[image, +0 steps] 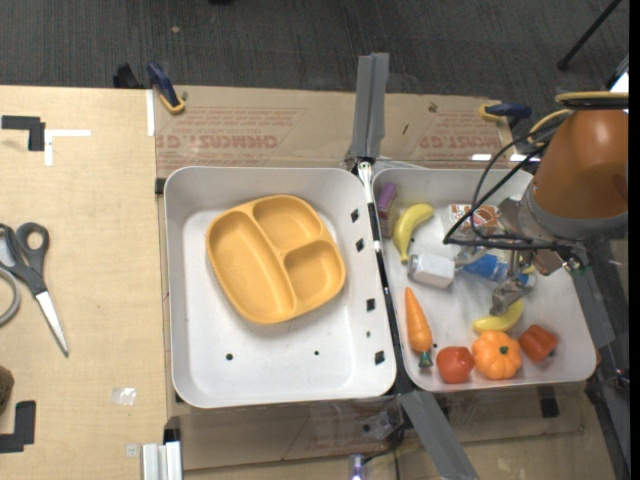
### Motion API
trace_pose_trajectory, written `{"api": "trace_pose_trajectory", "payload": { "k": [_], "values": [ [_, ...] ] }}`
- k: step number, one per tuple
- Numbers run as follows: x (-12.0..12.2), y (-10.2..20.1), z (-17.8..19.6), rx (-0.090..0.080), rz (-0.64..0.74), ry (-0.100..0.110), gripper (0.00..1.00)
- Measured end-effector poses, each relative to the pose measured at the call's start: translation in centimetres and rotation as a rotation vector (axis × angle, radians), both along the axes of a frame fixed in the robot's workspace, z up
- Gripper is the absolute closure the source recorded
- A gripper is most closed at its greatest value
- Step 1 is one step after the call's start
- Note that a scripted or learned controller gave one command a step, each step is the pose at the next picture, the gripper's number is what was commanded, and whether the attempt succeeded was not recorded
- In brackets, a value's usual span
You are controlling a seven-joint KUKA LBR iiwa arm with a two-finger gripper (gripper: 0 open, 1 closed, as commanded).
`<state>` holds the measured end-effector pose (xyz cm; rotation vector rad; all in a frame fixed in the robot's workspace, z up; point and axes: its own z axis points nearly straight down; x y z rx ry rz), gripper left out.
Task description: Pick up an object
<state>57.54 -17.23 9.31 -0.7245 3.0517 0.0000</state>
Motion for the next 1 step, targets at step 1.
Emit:
{"api": "trace_pose_trajectory", "payload": {
  "k": [1],
  "values": [
    [0.0, 0.0, 0.0, 0.0, 0.0, 0.0, 0.0]
  ]
}}
